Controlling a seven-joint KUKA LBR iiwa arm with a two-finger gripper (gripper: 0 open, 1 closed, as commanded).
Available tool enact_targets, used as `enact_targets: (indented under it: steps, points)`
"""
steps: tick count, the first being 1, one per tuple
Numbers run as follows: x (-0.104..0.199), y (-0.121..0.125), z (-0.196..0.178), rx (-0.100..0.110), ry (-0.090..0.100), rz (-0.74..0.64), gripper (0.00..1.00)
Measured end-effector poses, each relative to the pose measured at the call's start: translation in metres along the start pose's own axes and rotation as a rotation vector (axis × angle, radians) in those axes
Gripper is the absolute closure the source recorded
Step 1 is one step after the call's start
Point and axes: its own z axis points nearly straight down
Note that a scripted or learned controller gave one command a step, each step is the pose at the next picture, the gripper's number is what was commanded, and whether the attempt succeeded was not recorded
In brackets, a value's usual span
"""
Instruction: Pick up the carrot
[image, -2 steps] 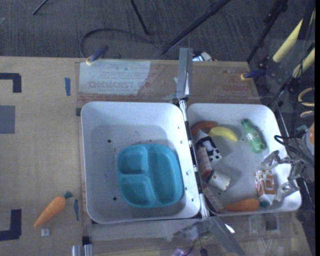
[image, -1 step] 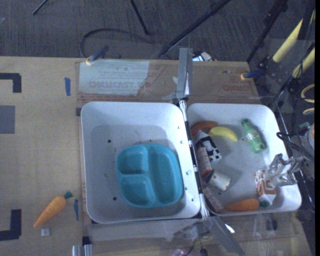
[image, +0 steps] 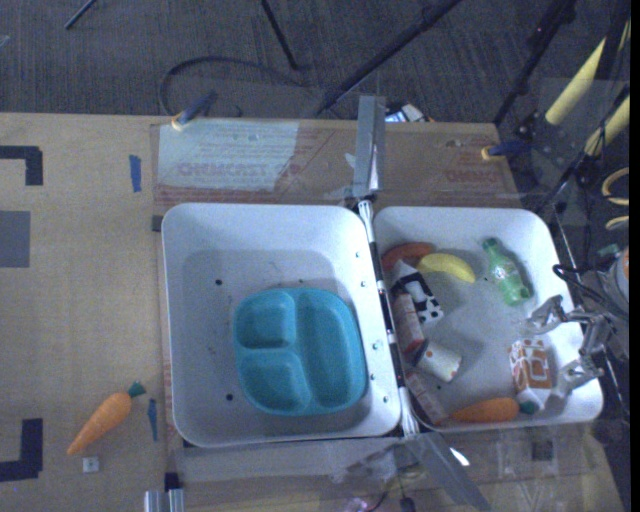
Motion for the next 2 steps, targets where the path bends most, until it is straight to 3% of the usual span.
enact_targets:
  steps: [1, 2]
  points:
    - [-0.0077, -0.0006, 0.0319, -0.003, 0.006, -0.398, 0.0]
    - [-0.0074, -0.0011, 0.0317, -0.003, 0.006, -0.397, 0.0]
